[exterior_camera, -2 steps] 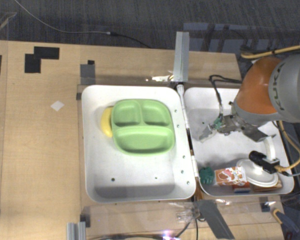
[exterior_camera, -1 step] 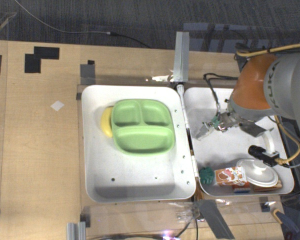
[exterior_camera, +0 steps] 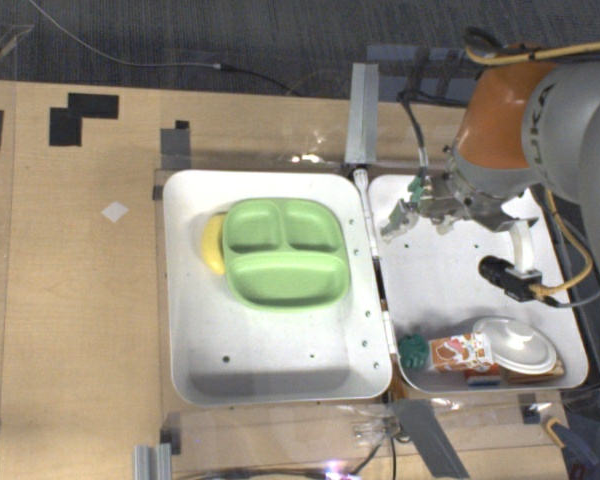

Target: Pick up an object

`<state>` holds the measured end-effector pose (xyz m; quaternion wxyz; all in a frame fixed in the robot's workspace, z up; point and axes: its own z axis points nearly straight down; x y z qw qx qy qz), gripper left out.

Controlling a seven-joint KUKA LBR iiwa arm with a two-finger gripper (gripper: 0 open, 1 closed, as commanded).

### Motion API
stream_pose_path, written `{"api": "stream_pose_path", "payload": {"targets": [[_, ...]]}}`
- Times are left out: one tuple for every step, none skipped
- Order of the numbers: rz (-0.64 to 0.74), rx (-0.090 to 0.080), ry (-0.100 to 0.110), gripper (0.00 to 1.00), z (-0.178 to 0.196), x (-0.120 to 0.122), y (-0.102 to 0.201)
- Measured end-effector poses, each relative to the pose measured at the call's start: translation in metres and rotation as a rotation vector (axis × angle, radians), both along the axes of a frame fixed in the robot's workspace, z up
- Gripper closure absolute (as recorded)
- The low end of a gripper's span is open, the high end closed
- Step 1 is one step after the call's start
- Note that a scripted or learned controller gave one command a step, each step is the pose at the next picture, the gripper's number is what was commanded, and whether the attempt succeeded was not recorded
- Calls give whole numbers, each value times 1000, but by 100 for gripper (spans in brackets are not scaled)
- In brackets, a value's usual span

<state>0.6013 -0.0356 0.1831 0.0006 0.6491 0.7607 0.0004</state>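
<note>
A light wooden bench (exterior_camera: 70, 298) stands on dark grey carpet (exterior_camera: 230, 18).

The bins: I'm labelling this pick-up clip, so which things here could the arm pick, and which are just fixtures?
Could be picked:
green divided plate
yellow piece tucked under its left edge
silver bowl
carton
small green object

Just fixtures:
left bin
right bin
claw, over the right bin
</note>
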Motion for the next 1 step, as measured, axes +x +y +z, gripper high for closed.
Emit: {"api": "stream_pose_path", "payload": {"targets": [[-71,-2,-7,0,-96,9,-69]]}}
